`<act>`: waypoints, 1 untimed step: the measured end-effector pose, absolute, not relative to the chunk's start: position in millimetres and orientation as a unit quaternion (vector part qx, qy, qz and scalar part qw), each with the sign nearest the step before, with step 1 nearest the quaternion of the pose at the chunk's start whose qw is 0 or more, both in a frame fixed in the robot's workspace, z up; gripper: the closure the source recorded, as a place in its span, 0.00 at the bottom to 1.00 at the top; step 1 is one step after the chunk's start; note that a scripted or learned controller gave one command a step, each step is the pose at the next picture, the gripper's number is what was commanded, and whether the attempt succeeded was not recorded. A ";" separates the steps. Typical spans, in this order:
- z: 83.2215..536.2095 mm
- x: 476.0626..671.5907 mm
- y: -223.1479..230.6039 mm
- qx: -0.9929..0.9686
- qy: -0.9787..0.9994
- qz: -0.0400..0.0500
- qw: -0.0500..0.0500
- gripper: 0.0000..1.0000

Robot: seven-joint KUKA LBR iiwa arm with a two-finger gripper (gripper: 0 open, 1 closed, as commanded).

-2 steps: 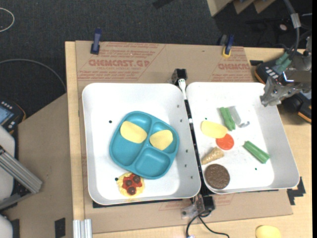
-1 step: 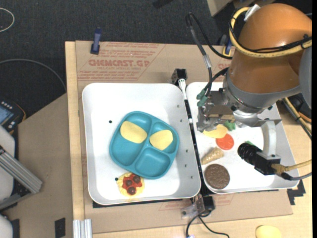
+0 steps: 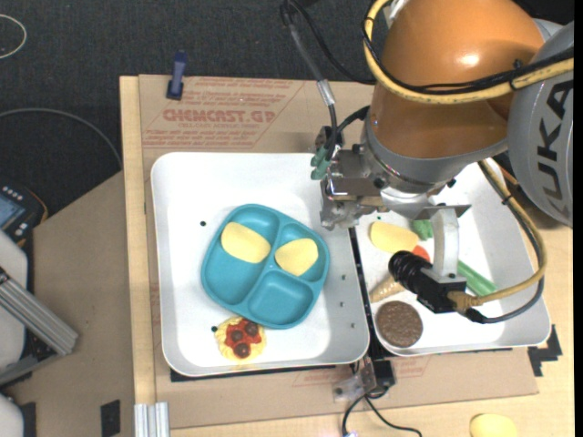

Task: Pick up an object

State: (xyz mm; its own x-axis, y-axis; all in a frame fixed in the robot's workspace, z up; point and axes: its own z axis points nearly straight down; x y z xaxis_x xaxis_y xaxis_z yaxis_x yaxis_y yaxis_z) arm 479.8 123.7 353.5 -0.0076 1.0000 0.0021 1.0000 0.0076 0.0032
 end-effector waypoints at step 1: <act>462.5 510.6 123.5 0.707 0.708 0.006 0.004 1.00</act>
